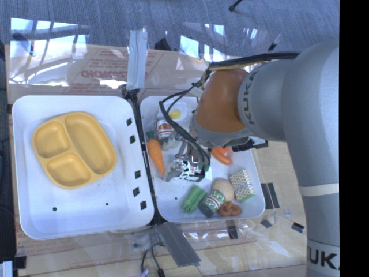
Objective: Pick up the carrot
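I see the claw (185, 161) low inside the right bin (256, 209), just beside the carrot (155, 156), but I cannot tell how wide it stands. The carrot lies near this bin's left wall, with a can (165, 128), a green vegetable (194, 198) and other small items around. The left bin (34, 212) holds a yellow divided plate (74, 149).

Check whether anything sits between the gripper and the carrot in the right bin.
Nothing visible does. The carrot lies near the right bin's left wall, and the gripper hangs just to its right, with bare white floor between them. The can sits above the carrot, off that line.
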{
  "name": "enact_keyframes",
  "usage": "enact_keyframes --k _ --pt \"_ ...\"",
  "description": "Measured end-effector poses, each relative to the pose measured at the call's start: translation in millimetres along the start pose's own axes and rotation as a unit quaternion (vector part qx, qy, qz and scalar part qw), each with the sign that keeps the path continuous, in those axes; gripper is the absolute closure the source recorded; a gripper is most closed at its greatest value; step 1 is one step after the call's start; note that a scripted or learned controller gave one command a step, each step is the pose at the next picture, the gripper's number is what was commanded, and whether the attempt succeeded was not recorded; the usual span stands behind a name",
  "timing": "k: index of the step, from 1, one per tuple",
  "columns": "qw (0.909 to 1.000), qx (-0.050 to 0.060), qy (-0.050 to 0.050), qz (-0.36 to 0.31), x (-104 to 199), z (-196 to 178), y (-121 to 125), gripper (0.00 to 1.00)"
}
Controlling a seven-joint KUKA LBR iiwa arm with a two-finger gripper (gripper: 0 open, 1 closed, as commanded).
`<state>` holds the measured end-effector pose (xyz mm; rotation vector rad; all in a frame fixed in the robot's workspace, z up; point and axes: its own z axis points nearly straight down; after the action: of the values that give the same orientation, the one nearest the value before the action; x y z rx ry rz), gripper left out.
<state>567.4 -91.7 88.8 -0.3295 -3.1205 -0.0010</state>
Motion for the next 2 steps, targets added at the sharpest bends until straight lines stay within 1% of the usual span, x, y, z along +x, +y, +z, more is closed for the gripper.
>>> enact_keyframes --k 1,2 --pt "0.9996 0.002 0.027 0.001 -52.0 1.0 11.0 0.0" --pt "0.9923 0.0 0.008 0.124 -39.8 1.6 4.6 0.0"
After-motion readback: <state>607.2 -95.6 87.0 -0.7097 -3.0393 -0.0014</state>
